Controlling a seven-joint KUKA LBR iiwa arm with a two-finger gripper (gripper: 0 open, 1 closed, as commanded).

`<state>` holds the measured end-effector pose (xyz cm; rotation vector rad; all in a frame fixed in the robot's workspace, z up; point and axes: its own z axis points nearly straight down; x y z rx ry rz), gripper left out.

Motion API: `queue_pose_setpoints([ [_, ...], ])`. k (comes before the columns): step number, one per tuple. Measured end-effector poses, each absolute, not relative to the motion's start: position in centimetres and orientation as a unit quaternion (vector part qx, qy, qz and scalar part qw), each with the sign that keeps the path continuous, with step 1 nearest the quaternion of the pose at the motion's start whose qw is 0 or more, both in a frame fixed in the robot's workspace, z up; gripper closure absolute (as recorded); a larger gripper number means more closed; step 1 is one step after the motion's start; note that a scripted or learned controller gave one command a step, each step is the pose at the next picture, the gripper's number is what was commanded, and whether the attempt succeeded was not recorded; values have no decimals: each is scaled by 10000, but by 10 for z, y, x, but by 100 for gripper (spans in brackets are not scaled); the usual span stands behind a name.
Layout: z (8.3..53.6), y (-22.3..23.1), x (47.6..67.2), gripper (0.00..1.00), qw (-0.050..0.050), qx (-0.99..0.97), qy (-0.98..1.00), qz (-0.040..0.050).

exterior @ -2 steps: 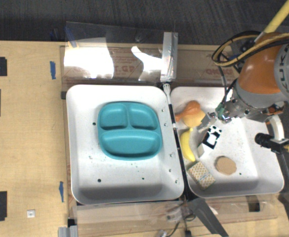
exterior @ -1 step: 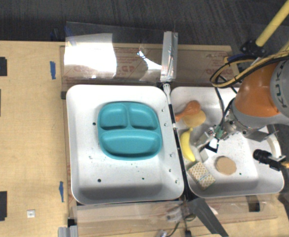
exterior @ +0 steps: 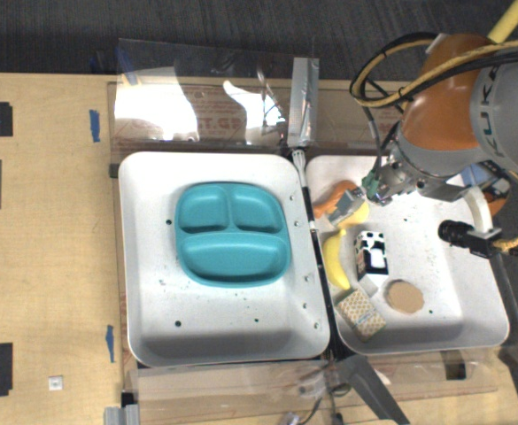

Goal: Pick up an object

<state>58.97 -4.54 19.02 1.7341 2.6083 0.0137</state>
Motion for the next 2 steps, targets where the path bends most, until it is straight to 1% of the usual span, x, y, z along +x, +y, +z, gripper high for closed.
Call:
queue_pose_setpoints([
  [1,190,-23,553,0,-9,5859,8104,3],
  [2,184,-9,557,0,-12,5640,8258,-4],
])
